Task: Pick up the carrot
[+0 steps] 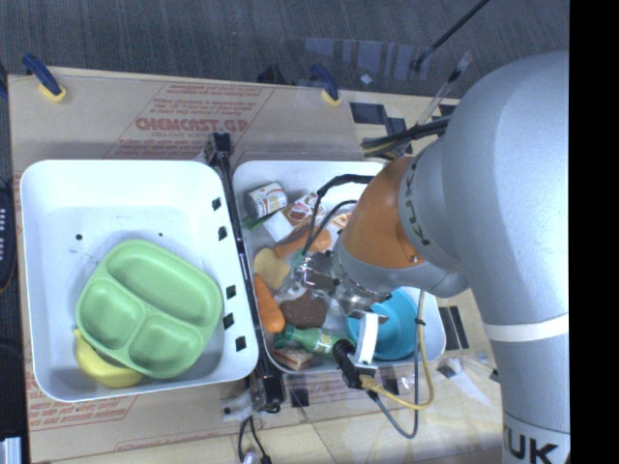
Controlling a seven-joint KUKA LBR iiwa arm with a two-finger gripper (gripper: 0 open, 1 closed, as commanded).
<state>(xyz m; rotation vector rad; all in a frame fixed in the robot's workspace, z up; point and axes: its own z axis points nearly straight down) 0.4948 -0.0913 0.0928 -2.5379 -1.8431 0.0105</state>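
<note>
The carrot [268, 304] is a short orange piece lying lengthwise against the left wall of the right bin [244, 177]. The arm's orange band and grey wrist hang over the middle of that bin. The gripper [314, 276] points down into the pile just right of the carrot, above a brown item [305, 310]. Its metal end is mixed in with the clutter, and the carrot lies apart from it on the bin floor.
Around the carrot lie a pale yellow piece [271, 265], an orange-brown piece [293, 245], a green bottle [314, 338], a blue bowl [392, 327] and a small carton [268, 200]. The left bin [58, 187] holds a green divided plate [150, 305] over a yellow item [102, 367].
</note>
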